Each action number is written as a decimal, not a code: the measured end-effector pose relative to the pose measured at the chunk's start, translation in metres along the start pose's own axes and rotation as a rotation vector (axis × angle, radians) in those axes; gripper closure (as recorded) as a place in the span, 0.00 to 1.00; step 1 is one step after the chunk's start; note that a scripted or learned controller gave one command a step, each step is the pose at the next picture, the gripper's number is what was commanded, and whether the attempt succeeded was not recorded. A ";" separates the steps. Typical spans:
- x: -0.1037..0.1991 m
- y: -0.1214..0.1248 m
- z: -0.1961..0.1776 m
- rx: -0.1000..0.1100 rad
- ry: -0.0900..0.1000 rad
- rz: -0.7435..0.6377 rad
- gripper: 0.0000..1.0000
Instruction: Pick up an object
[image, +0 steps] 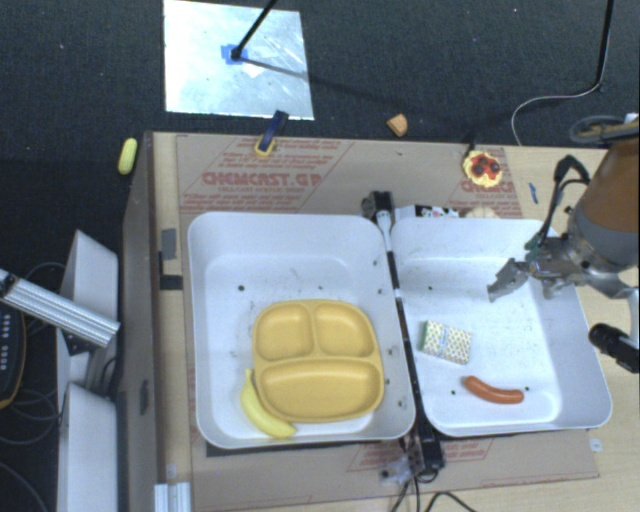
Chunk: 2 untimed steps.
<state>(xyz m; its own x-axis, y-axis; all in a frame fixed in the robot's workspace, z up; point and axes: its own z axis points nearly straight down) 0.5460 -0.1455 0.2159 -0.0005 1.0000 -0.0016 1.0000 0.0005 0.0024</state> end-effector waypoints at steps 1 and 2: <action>0.031 -0.031 0.056 0.002 0.002 0.000 0.00; 0.030 -0.037 0.106 0.003 0.002 0.000 0.00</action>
